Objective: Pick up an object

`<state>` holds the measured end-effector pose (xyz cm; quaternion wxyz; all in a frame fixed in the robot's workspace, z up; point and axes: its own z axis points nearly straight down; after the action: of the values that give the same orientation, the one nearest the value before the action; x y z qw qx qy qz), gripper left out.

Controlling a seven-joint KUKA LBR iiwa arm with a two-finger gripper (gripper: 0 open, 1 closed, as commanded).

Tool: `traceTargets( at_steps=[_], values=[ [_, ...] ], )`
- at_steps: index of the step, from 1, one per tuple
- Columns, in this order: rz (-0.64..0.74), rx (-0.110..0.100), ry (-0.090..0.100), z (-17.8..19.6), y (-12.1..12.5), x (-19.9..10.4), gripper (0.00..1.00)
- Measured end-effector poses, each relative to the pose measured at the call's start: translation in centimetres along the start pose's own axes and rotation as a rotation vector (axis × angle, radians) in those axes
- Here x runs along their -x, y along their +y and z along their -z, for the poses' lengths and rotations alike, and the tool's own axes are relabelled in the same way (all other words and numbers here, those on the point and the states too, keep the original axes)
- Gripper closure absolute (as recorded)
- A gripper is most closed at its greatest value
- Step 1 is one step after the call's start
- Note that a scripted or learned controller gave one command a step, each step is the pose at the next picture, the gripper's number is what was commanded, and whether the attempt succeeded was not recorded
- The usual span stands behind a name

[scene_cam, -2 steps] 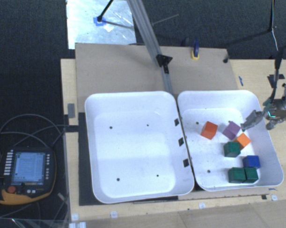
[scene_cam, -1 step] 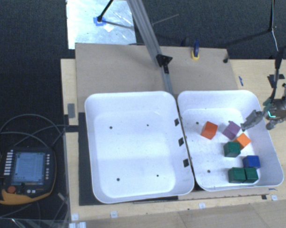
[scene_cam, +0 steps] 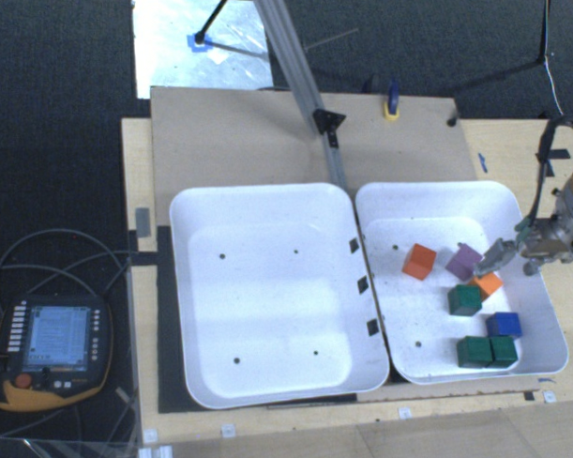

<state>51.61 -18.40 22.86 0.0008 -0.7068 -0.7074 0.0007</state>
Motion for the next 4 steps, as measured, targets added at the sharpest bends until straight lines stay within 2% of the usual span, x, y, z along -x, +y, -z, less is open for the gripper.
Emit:
traceTargets(
  at_steps=[1, 2, 3, 4],
  values=[
    [0.002, -0.001, 0.001, -5.8, 0.5, -0.7, 0.00],
    [0.001, 0.009, -0.006, -11.0, 1.6, -0.8, 0.00],
    [0.003, 0.013, -0.005, -9.7, 1.7, -0.8, 1.00],
    [0.004, 0.008, -0.002, -5.3, 2.1, -0.8, 1.00]
  ],
)
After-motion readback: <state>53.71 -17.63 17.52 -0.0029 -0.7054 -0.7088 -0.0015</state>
